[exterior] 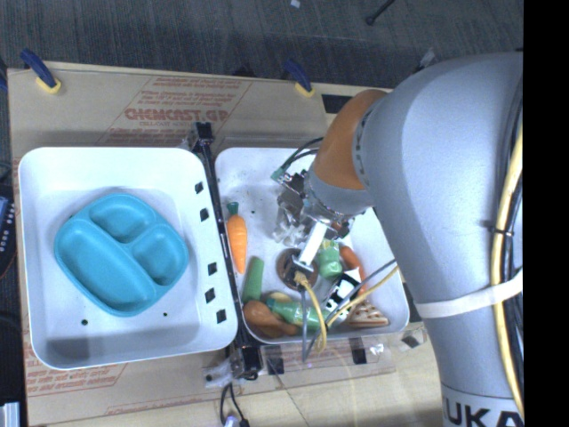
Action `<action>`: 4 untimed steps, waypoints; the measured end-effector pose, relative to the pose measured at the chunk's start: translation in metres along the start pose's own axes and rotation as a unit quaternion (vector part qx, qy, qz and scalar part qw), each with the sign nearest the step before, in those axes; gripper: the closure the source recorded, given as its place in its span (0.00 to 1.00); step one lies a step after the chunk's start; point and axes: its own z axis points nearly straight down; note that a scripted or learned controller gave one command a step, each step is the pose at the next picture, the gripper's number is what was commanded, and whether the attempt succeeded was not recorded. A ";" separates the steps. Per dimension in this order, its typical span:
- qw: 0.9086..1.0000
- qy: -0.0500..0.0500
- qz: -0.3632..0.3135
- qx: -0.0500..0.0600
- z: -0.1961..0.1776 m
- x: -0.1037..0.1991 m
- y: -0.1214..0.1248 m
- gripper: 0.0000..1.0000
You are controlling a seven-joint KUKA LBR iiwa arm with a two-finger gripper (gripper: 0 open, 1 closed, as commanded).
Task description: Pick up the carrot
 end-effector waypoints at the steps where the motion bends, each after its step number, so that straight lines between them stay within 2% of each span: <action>1: 1.000 0.001 0.006 -0.003 -0.089 0.049 -0.046 1.00; 2: 0.999 -0.001 -0.038 -0.004 -0.152 0.124 -0.050 1.00; 3: 1.000 -0.003 0.005 -0.001 -0.170 0.155 -0.117 1.00; 4: 0.997 -0.004 0.083 -0.002 -0.156 0.091 -0.159 1.00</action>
